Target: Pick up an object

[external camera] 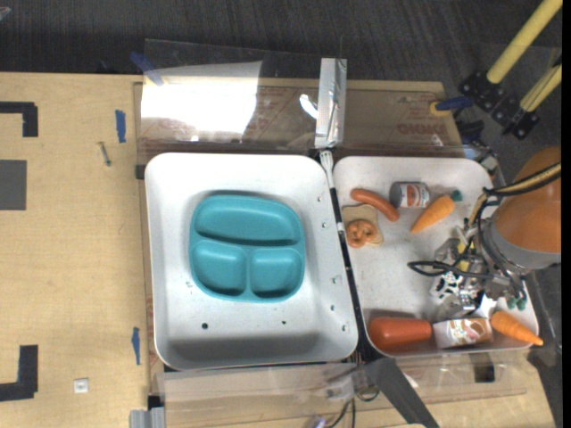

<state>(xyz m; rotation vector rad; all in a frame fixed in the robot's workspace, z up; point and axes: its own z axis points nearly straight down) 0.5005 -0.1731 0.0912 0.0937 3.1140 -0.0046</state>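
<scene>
near edge of the right bin point(384, 172): a ketchup bottle point(428, 332) lies flat against the front wall, long axis left-right, red body left, cap end pointing right, a small carrot point(516, 326) just beside that end. the hand point(464, 279) sits just above it, low over the bin's right side among cables; can't tell whether it is spread or pinched, and nothing shows gripped. judgement: approach/descent step, no pick made yet. likeliest target is the bottle. next move calls for closing across the short axis, clear of the wall. mid bin: a pretzel-like snack point(361, 232). farther: a sausage point(375, 203), a small can point(410, 194) and a bigger carrot point(434, 213) pointing down-left. the left bin point(169, 239) holds a teal divided tray point(247, 245).
</scene>
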